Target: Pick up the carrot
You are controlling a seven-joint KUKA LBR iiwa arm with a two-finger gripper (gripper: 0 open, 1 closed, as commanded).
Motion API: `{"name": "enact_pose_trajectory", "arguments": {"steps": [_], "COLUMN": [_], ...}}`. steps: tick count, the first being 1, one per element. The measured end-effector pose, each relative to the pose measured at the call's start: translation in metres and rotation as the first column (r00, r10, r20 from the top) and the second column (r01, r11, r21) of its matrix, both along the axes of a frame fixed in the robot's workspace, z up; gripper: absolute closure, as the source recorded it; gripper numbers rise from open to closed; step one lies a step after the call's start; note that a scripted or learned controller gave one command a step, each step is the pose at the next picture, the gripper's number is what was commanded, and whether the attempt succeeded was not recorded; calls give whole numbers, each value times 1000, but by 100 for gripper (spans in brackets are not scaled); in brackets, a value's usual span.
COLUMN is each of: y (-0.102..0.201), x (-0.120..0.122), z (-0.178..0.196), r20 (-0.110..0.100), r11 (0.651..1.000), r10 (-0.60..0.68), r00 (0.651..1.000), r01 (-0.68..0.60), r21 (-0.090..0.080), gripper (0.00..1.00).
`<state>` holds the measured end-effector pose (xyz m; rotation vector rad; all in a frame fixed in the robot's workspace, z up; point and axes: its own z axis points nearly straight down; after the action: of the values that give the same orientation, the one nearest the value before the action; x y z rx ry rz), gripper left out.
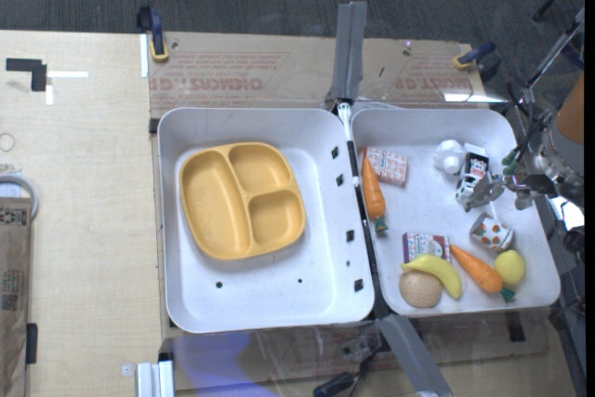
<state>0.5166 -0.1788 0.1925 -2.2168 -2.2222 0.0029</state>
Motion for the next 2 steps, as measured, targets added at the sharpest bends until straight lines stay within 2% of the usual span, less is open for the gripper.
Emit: {"name": "enact_pose_trajectory", "arguments": {"steps": [1, 2], "y": [19, 53], "x": [-34, -23], "z": [-90, -96], "r20": [4, 13], "r11": [997, 976], "r10": [-71, 218], "r00": [997, 976], "r01": [71, -218], "r21": [2, -6], "gripper": [0, 0]}}
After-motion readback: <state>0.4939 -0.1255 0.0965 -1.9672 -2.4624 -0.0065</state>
